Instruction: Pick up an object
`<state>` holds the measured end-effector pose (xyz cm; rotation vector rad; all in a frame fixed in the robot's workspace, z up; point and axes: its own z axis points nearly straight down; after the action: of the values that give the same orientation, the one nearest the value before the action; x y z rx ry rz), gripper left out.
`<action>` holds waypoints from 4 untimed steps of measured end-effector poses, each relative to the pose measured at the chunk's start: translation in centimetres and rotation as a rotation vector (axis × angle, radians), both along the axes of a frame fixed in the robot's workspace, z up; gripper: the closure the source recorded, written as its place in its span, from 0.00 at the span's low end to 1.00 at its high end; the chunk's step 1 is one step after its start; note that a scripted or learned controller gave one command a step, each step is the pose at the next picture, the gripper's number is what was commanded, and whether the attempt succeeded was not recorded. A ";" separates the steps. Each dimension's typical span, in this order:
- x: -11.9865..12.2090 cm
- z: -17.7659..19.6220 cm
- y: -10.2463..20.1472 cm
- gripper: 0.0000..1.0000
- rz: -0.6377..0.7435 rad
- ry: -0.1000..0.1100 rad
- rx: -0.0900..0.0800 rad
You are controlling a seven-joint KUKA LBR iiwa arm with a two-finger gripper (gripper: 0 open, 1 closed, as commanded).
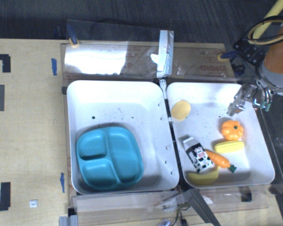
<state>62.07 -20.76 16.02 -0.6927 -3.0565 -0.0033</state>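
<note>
Pumpkin (232, 130) sits in the right bin (266, 147), just below empty, slightly spread jaws.

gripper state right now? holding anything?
Gripper: cannot be told; it hangs over the right bin above the orange pumpkin, with nothing seen between it.

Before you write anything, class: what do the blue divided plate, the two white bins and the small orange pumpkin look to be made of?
Blue divided plate: probably moulded plastic, matte to satin, with one even colour and soft rounded ridges.
White bins: likely thin formed plastic, smooth, with rounded corners and a slight sheen; painted metal is possible.
Orange pumpkin: seemingly toy plastic or rubber, with uniform bright colour and a soft gloss.
</note>
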 end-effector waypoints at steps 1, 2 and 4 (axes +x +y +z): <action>-5.5 -7.2 -1.6 1.00 -0.043 -0.012 -0.005; -0.8 -6.8 3.3 1.00 -0.186 -0.012 -0.004; -1.9 2.5 3.3 1.00 -0.036 -0.014 -0.005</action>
<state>60.20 -17.43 18.50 -0.7513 -3.0578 -0.0004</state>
